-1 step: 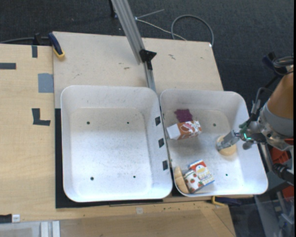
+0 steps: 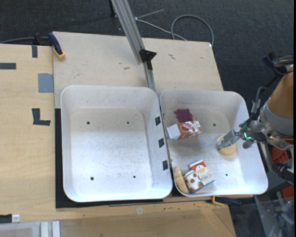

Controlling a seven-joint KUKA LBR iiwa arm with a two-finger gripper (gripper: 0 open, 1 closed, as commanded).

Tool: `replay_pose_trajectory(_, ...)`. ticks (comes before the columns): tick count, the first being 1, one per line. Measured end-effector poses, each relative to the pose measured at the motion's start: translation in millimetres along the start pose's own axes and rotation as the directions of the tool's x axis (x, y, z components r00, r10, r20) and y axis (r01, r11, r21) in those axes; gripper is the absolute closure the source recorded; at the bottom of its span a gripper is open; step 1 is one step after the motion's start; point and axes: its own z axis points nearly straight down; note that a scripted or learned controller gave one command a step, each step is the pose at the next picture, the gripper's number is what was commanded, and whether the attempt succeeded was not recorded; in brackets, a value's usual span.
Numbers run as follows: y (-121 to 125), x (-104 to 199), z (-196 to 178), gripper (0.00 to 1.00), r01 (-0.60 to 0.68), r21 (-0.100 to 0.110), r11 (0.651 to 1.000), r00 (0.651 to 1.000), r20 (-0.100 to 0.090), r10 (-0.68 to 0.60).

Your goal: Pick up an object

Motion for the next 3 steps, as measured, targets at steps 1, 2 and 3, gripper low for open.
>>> replay_pose_trajectory(1,-3.6,-1.9,44.0,0.00,-0.001,0.004,1.000,1.000,-0.001,0.001)
replay_pose_trajectory(2,-5.3,-0.7,98.1,0.00,-0.001,0.006,1.000,1.000,-0.002,0.001)
replay_pose_trajectory(3,-4.2,-0.5,85.3,1.00,0.000,0.003,1.000,1.000,-0.001,0.000)
